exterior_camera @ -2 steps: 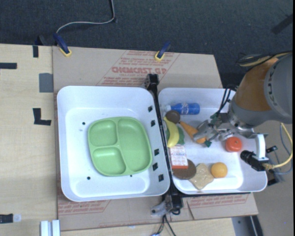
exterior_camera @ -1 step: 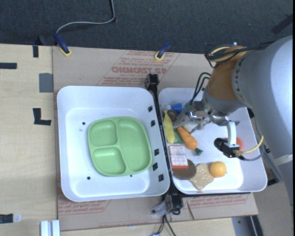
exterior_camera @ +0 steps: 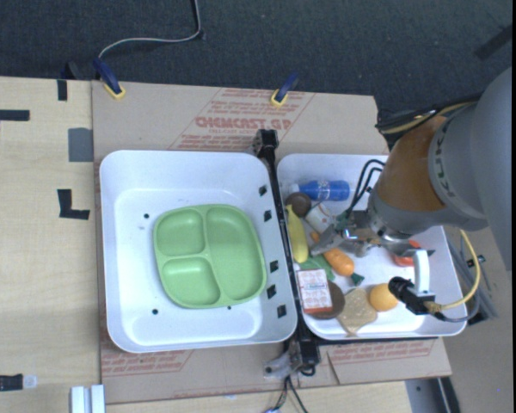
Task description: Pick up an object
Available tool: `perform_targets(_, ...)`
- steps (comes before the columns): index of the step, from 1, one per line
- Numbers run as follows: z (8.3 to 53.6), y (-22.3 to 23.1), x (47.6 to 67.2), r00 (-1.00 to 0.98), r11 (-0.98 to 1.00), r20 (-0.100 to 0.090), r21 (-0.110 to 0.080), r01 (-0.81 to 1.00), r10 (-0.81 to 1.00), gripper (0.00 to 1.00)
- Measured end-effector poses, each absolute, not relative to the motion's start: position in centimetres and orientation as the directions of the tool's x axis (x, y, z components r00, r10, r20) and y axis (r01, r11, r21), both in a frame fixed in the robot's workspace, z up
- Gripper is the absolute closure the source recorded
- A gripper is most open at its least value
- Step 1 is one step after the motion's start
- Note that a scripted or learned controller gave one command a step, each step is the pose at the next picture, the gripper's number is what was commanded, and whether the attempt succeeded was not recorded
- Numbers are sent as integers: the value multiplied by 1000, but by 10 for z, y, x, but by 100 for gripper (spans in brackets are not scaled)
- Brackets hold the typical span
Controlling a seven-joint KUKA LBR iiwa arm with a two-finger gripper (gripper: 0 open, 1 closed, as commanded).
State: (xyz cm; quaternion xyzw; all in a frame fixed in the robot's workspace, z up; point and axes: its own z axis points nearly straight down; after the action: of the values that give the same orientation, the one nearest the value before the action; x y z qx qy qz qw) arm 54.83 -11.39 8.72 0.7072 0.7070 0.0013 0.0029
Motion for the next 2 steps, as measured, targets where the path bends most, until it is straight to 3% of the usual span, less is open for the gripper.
perform_targets(1,87,-104,518,1,-1,-3,9,1000,1000,0)
perform_targets(2,97,-103,518,0,0,-1,9,1000,1000,100)
